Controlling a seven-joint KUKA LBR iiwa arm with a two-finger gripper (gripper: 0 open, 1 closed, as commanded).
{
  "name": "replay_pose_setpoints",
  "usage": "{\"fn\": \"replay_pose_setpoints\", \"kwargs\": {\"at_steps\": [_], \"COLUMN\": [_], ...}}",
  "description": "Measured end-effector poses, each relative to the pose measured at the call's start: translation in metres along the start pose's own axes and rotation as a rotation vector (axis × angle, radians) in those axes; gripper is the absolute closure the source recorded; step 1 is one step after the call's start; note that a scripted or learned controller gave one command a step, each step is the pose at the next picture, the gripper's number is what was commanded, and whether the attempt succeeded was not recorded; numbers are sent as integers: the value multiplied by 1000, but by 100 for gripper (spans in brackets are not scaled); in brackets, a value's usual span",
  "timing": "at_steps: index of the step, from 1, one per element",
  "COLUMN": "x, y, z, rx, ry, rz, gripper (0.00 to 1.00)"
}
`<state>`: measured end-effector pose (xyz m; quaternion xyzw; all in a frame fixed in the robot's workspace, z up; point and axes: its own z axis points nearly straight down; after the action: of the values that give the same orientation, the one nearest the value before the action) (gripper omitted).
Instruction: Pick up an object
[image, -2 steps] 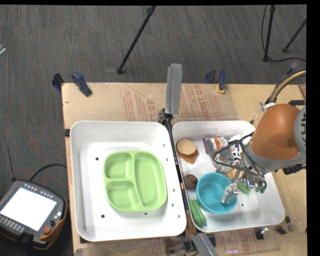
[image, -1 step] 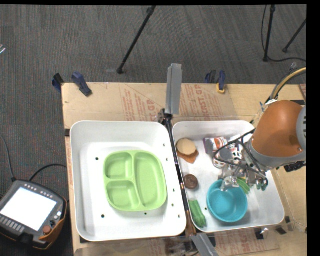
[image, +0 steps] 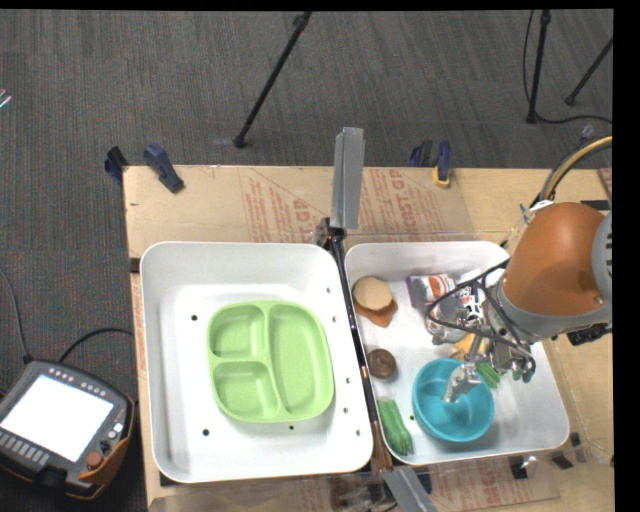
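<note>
My gripper (image: 466, 378) hangs over the right bin (image: 540, 420), reaching down into a blue bowl (image: 453, 405) at the bin's front. A bun-like toy (image: 374, 297) lies at the bin's back left. In front of it sits a brown doughnut-shaped piece (image: 381, 363). A green pickle-shaped piece (image: 396, 425) lies at the front left beside the bowl. A small packet (image: 432, 290) rests at the back, partly under the wrist. Something orange (image: 462, 342) peeks out beside the gripper. The left bin (image: 165, 330) holds a green divided tray (image: 270, 361).
The arm's orange band (image: 552, 262) looms over the right bin's right half. A grey post (image: 347, 180) stands behind the seam between the bins. Clamps (image: 163, 167) grip the bench's back edge. A tablet pendant (image: 60, 420) lies on the floor at the left.
</note>
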<state>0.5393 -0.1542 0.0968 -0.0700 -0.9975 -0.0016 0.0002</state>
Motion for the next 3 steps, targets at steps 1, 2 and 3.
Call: {"fn": "replay_pose_setpoints", "kwargs": {"at_steps": [1,2,3], "x": [-44,-77,-61], "y": [4,68,17], "z": [10,9,9], "rx": [0,0,2], "ry": [0,-2,-1], "rz": [-9,45,41], "gripper": [0,0,0]}}
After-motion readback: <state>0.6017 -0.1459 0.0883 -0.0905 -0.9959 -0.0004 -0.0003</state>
